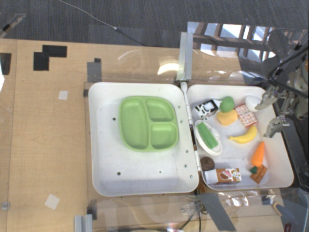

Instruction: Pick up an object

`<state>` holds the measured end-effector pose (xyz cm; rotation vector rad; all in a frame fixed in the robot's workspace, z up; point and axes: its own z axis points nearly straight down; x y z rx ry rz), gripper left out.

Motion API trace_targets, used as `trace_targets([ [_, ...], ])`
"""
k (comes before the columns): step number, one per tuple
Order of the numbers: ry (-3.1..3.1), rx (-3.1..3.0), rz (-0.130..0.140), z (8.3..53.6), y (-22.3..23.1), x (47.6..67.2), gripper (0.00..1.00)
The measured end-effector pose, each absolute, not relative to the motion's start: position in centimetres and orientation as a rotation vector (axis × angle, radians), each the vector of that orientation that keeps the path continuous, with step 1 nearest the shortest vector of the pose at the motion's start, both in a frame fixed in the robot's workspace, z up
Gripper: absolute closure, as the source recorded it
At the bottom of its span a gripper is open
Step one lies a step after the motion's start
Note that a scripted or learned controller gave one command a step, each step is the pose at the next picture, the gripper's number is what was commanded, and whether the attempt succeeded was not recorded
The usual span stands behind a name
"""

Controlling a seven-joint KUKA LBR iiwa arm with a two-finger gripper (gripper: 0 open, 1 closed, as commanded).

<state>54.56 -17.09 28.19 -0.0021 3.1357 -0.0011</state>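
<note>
While the left bin (104, 178) carries just a green divided plate (147, 123), the pickable things crowd the right bin (285, 175): a banana (245, 135) near its middle, a carrot (258, 154) toward the right wall. Rightmost, the tool (273, 114) hangs at that bin's right rim, fingers spread and released, nothing between them. The banana lies just left of the tool and a little nearer me, its long axis running left-right, its right tip tilted up toward the tool. I'd judge it the handiest target.
</note>
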Motion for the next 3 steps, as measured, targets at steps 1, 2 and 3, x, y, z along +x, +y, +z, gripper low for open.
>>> trace_targets([
  [1, 3.132, 0.109, -0.002, 10.7, -17.0, 53.0, 0.0],
  [2, 3.12, 0.142, -0.001, 9.0, -14.5, 58.8, 0.0],
  [3, 3.105, 0.131, -0.004, 10.5, -14.4, 59.4, 1.0],
])
